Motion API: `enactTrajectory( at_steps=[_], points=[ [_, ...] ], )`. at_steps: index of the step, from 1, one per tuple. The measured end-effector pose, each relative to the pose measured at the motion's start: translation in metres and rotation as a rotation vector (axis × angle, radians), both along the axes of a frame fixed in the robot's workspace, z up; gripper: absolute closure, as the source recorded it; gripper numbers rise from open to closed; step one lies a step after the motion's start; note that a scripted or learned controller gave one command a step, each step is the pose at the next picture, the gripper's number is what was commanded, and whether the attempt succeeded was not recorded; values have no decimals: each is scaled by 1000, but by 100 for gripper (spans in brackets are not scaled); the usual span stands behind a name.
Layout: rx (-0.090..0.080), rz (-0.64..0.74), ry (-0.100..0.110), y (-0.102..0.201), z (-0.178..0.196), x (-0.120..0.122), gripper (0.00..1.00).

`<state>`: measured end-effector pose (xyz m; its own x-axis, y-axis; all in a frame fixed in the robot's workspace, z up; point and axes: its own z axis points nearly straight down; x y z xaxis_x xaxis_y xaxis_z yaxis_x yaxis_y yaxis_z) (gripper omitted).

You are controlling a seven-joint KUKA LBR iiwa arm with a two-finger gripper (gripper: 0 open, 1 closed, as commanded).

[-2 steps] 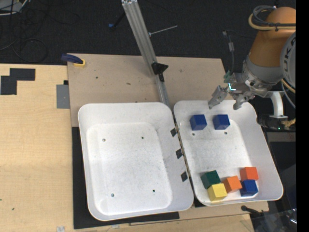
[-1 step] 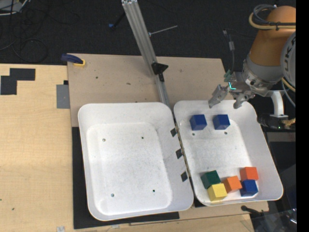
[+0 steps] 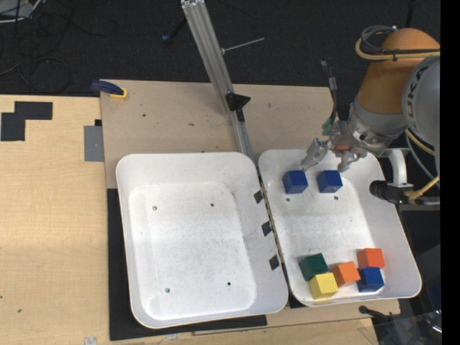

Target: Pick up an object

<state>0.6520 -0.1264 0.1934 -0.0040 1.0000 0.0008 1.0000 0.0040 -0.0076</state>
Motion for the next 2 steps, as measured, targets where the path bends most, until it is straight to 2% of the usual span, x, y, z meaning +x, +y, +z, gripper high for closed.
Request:
enactTrajectory(
  at_steps=[1, 2],
  points=[
    [0, -3, -3, -3, -62, -2, 0],
    [-4, -3, -30, -3, -73, 5, 0]
  ],
)
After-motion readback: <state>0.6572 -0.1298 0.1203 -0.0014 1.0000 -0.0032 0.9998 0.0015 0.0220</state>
